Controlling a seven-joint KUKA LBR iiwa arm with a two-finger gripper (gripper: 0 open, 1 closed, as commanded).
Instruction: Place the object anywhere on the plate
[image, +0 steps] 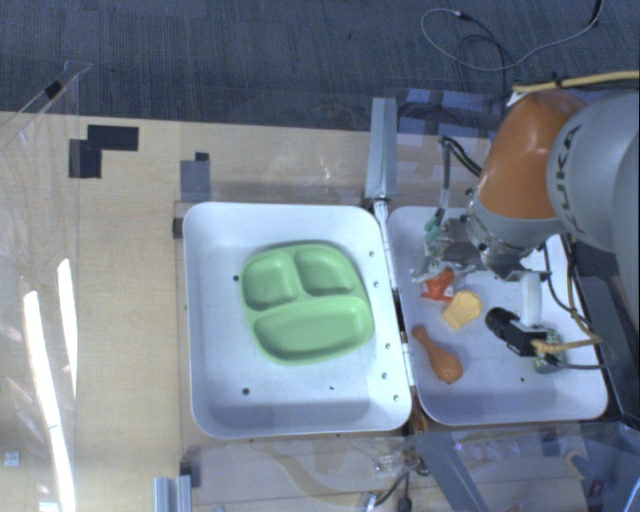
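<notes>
A green plate (304, 303) with three compartments lies in the left white bin (220, 390). In the right white bin (560, 395) are a small red object (437, 289), a yellow piece (461, 311) beside it and an orange-brown drumstick-shaped object (438, 355) nearer the front. My gripper (438, 262) hangs low in the right bin's upper left part, just above the red object. The view does not show whether it touches that object. Nothing lies on the plate.
A raised divider (396, 310) separates the two bins. The grey arm with its orange band (525, 160) covers the right bin's back right corner. Cables trail behind it.
</notes>
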